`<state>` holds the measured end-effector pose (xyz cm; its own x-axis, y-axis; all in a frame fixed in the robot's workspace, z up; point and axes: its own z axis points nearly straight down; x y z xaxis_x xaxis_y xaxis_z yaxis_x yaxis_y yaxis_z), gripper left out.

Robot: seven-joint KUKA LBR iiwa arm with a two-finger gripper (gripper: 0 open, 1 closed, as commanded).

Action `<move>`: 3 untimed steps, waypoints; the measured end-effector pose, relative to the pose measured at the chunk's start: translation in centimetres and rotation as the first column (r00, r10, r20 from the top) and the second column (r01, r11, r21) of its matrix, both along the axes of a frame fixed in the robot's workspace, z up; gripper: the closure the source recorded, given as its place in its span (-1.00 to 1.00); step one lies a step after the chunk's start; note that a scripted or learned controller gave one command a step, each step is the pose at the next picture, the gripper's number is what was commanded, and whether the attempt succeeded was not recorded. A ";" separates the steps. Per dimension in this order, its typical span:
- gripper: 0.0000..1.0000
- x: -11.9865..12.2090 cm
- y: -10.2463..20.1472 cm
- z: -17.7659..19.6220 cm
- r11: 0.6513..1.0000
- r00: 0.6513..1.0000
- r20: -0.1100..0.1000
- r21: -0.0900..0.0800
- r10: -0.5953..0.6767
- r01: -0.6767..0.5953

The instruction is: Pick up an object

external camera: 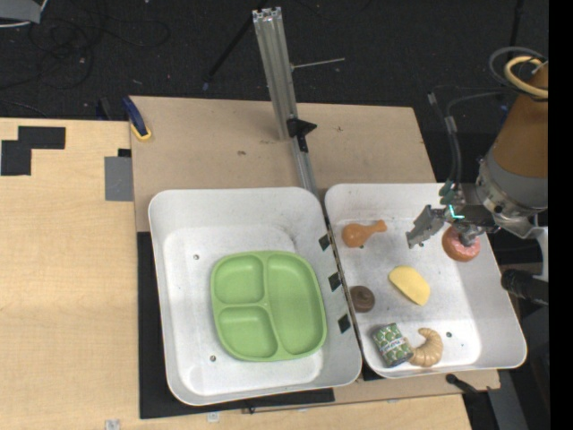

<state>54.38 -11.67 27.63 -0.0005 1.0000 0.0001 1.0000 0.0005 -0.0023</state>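
Camera view from above: tabletop (224, 137) carrying two white bins, left bin (179, 231) with a green divided plate (267, 305), right bin (488, 334) with the candidates. Arm (524, 141) leans in from the right, tool (443, 222) hanging over the right bin's upper area. Its grip is too small and dark to read; I cannot tell how it stands, and nothing visibly sits in it. Just beside it lies a reddish round piece (464, 245). Further left, an orange drumstick (363, 233); lower, a yellow wedge (410, 285), a brown puck (362, 298), a green packet (390, 344), a croissant (427, 348). Best bet, I'd judge: centre squarely over one isolated item, descend straight, avoid the bin wall.
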 end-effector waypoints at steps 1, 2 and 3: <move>-1.00 0.0 0.0 0.0 1.000 1.000 0.001 0.000 0.000 0.000; -1.00 0.1 0.3 -6.4 1.000 1.000 -0.008 0.002 -0.001 0.001; -1.00 0.4 -0.4 -12.4 1.000 1.000 -0.008 0.002 -0.002 0.002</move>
